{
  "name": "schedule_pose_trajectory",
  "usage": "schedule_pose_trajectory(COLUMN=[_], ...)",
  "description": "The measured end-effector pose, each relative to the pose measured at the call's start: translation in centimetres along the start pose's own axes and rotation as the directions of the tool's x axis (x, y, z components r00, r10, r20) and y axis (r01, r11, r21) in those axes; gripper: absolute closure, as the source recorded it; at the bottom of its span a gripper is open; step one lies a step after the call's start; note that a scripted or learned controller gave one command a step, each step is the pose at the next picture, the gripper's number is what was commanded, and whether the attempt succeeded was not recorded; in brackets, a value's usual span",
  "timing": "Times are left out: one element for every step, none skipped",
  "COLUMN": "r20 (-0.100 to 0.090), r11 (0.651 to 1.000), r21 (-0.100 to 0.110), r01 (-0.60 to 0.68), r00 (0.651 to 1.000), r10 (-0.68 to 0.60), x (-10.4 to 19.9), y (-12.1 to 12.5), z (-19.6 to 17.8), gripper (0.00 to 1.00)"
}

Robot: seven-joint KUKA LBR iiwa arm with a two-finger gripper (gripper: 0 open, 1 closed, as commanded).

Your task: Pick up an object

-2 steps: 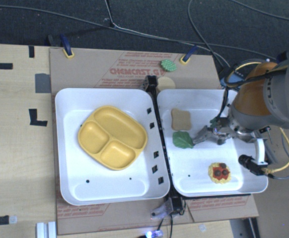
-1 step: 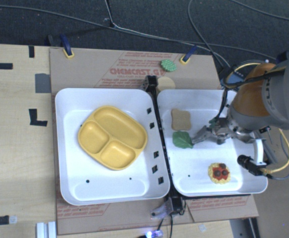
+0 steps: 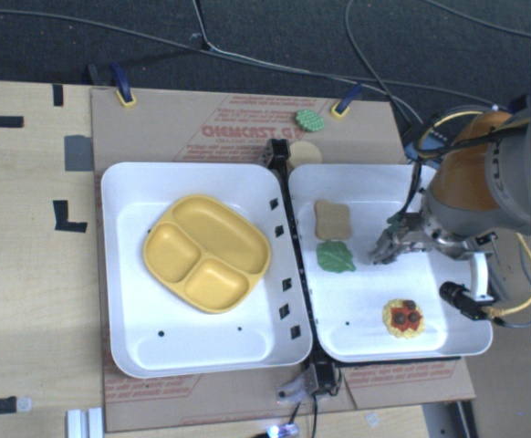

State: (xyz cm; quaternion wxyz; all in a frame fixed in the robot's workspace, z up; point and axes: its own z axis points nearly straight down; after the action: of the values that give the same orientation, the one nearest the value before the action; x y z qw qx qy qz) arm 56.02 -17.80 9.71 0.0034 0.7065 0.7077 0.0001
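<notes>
The arm is low in the right bin, but nothing is picked up yet.

The gripper [image 3: 386,249] hangs just right of the green leaf toy [image 3: 336,257], not touching it. I cannot tell if its fingers are apart or together. A tan bread piece [image 3: 332,219] sits just behind the leaf, and a little pizza toy [image 3: 403,318] lies nearer the front. The grab and the lift are both left to do.

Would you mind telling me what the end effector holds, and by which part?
Nothing visible: the end effector sits in the right bin, apart from the toys.
</notes>
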Motion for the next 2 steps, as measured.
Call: schedule_pose_trajectory(r20=[-0.003,-0.003], r11=[1.0,1.0], r21=[0.002,0.002], r01=[-0.001,0.0], r00=[1.0,1.0], r10=[0.001,0.0], x=[-0.9,-0.9], y=[0.1,0.2], z=[-4.8,-10.1], gripper=[1.0,1.0])
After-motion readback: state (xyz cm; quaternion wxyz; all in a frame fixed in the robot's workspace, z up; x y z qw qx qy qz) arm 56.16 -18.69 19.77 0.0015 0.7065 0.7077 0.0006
